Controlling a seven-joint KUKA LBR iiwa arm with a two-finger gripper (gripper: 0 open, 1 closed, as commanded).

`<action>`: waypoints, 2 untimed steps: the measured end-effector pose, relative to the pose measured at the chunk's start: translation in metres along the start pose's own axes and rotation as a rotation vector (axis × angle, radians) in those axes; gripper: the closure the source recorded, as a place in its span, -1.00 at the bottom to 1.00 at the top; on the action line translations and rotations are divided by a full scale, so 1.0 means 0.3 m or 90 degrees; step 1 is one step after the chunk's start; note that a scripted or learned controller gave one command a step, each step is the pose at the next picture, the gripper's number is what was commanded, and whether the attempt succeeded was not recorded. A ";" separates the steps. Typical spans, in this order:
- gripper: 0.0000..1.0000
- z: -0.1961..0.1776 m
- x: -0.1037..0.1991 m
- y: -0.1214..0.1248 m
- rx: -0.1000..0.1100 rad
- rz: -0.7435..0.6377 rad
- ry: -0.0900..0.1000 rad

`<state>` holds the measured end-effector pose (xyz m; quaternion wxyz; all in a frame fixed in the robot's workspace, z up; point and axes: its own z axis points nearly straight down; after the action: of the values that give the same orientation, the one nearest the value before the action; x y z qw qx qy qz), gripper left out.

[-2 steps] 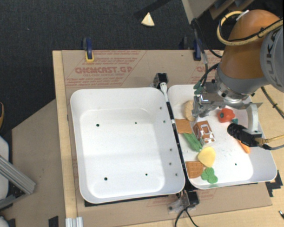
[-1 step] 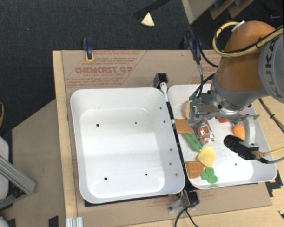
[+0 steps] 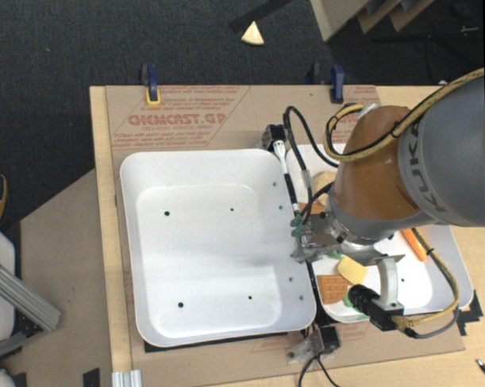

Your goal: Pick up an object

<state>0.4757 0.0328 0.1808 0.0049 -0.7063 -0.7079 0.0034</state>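
Gripper low at the seam between the bins, objects just beside it

A yellow piece (image 3: 351, 268) lies in the right bin (image 3: 448, 299), just right of and below the gripper (image 3: 312, 243). A tan grid-patterned square (image 3: 333, 287) touches its lower left edge, nearer the camera. An orange stick (image 3: 416, 243) lies farther right of the gripper, well apart from the other two. The grey arm (image 3: 432, 162) covers most of that bin. Whether the gripper is open or closed cannot be told, as its metal body is hidden under the wrist. The left bin (image 3: 137, 232) lies directly left of the gripper, both bins sitting on the bench (image 3: 113, 138).
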 end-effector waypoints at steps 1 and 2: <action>1.00 0.064 0.314 0.244 -0.010 -0.005 0.001; 1.00 -0.013 0.461 0.191 -0.008 -0.002 0.001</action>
<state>0.5326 0.1712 0.1844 0.0005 -0.7051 -0.7091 -0.0015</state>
